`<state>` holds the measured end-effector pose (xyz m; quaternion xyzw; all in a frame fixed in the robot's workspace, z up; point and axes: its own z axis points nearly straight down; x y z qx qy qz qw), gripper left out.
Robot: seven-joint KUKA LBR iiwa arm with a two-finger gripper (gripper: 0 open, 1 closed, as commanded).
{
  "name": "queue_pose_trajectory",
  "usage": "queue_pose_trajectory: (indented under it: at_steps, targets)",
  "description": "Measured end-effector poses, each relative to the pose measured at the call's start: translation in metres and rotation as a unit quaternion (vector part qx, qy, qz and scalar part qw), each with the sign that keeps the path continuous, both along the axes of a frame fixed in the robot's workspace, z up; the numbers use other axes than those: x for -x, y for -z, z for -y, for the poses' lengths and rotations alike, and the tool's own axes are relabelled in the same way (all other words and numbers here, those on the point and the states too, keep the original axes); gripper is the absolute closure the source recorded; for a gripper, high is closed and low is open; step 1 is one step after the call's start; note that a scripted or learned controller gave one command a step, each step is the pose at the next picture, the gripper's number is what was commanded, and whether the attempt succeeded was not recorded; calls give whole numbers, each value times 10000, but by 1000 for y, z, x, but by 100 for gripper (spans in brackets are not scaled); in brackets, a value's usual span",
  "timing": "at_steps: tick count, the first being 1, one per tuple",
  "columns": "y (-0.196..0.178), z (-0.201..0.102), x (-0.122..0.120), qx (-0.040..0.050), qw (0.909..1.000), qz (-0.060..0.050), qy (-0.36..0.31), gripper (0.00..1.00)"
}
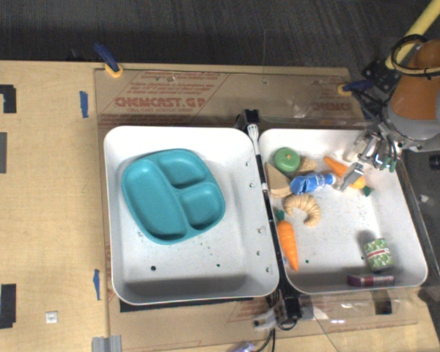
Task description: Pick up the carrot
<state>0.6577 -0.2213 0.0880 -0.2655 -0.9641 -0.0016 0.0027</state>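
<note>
While the arm (pixel 418 86) reaches in at the upper right of the frame, its gripper (pixel 356 169) hangs low over the upper part of the right bin (pixel 411 229), fingers slightly apart, nothing between them. Whether they touch the orange piece (pixel 336 165) just left of them I cannot tell. The carrot (pixel 287 244) lies lower down, along that bin's left wall, tip toward the bottom of the frame. Above it sit a croissant (pixel 303 207), a blue toy (pixel 311 182) and a green round (pixel 285 158). Bare floor lies right of the carrot. The left bin (pixel 132 270) holds a teal tray (pixel 172 193)
</note>
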Motion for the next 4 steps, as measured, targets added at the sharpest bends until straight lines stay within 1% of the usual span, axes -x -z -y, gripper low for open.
queue_pose_trajectory:
  at_steps: [1,2,3,4]
  targets:
    - [0,-39,13,22,10000,58,-19,0]
    - [0,-24,45,28,9804,48,1968,0]
    - [-14,-24,41,41,9806,112,1954,100]
    - [-42,-71,40,20,9683,53,2496,100]
